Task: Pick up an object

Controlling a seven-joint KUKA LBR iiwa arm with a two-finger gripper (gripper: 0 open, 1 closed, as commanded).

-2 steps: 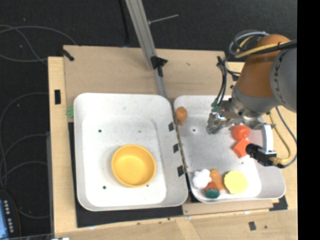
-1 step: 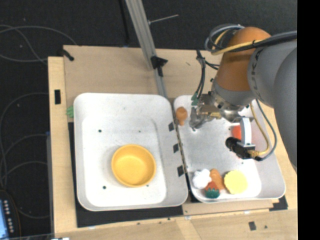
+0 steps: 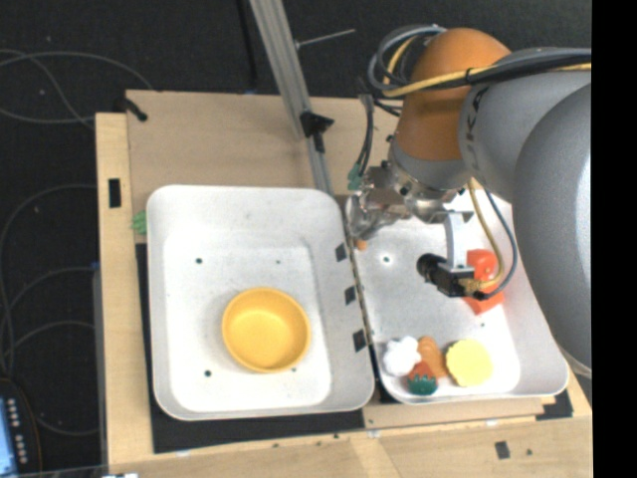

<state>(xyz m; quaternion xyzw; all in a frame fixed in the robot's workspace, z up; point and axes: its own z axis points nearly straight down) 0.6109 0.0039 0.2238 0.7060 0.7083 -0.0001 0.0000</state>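
My gripper (image 3: 364, 219) hangs under the orange wrist band, over the far left edge of the right bin (image 3: 537, 366), close to the divide between the two bins. Nothing shows in its grasp. A yellow bowl (image 3: 265, 329) sits upright in the left bin (image 3: 179, 217), towards its near side. Along the right bin's near wall lie a white lump (image 3: 401, 355), a small orange piece (image 3: 429, 352), a teal piece (image 3: 423, 385) and a yellow round object (image 3: 469, 362). A red-orange block (image 3: 482, 267) lies further back on the right.
A slanted metal rail (image 3: 284, 58) runs from the top of the view down to the bins' far edge, just left of the gripper. The grey arm (image 3: 537, 187) covers the right bin's far right part. Cables lie on the dark floor at left.
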